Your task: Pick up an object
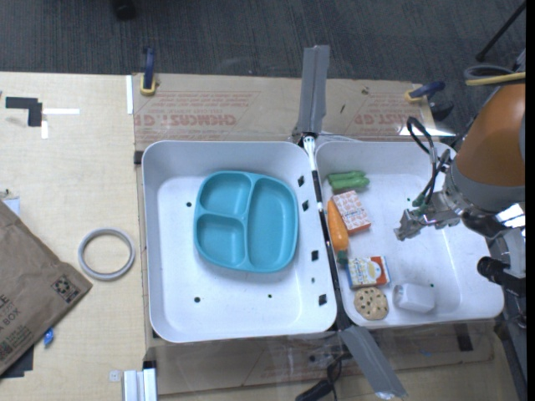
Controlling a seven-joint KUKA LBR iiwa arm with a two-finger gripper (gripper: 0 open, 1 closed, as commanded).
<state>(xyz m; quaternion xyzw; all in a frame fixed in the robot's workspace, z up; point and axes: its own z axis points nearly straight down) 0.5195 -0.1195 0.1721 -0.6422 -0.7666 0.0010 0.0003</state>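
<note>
My pincer [410,226] hangs over the right bin [468,170] (I cannot tell its opening), near the orange carrot [338,228] and cookie [370,302].

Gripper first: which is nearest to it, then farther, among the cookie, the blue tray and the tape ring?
From the gripper:
1. Cookie, same right bin, front corner.
2. Blue tray, in the left bin.
3. Tape ring, on the bench far left.

Teal plate [247,221], white bins [159,249], orange carrot [338,230], green pickle [348,180].
</note>
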